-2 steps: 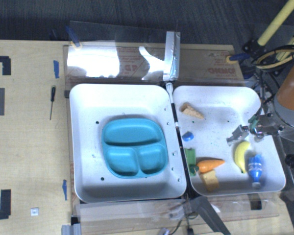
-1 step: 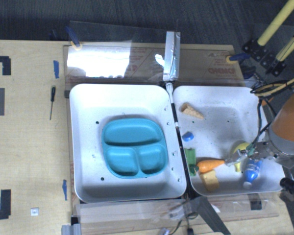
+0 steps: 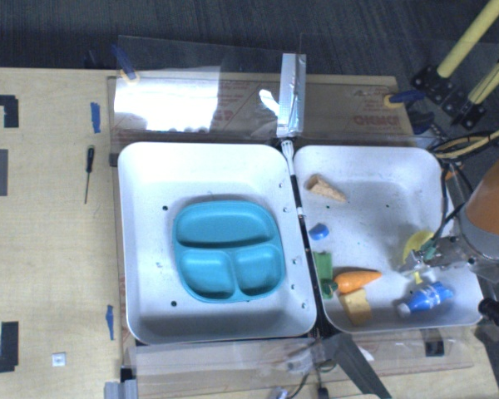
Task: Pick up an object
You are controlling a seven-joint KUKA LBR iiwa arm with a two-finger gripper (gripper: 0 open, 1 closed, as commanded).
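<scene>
Surface [image 3: 41, 248]: pale wood, bearing two shallow white bins side by side.
Left bin [image 3: 141, 181]: holds a blue divided tray [image 3: 229, 249], lying flat near the middle with its three compartments up.
Right bin [image 3: 374, 169]: holds the loose pieces.
Cone-shaped piece [image 3: 326, 189]: tan, in the far left part of the right bin.
Blue piece [image 3: 318, 232]: small, just beside the left wall.
Green block [image 3: 323, 271]: against the left wall, touching the toy carrot [image 3: 356, 280].
Tan block [image 3: 358, 305]: just in front of the carrot.
Yellow object [image 3: 418, 243]: by the right wall, just beside the gripper.
Blue and white bottle [image 3: 427, 298]: lies on its side near the front right corner.
Gripper [image 3: 428, 256]: low over the right side of the bin, between the yellow object and the bottle; whether the fingers are apart or together cannot be told.
</scene>
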